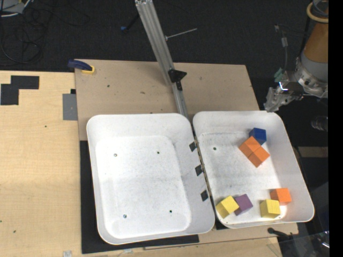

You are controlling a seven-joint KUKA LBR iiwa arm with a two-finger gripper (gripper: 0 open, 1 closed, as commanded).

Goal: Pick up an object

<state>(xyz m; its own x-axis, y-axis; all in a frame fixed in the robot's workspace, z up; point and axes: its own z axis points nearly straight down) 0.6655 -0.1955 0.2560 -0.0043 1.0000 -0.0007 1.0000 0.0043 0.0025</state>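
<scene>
Arm (pixel 316 42) upright beyond right bin (pixel 292 143) corner, gripper (pixel 274 99) apparently outside it, grip state unclear.

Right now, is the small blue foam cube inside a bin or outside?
Inside: the small blue foam cube lies in the right white bin, touching an orange block.

1. Arm (pixel 317 39): round, tube-like segments, cut off by the frame top.
2. Top visible segment: grey ring with a lighter rim, partly in shadow.
3. Below it: a wide orange band, smooth and matte, wrapping the full barrel.
4. Under the band: pale grey wrist flange, flared, with darker seams.
5. Tool (pixel 274 99): small, silver-grey metal with dark parts, angular; details too small to read.
6. One bright, bluish-white spot sits just above the tool.
7. A thin dark cable or rod rises near the wrist.
</scene>
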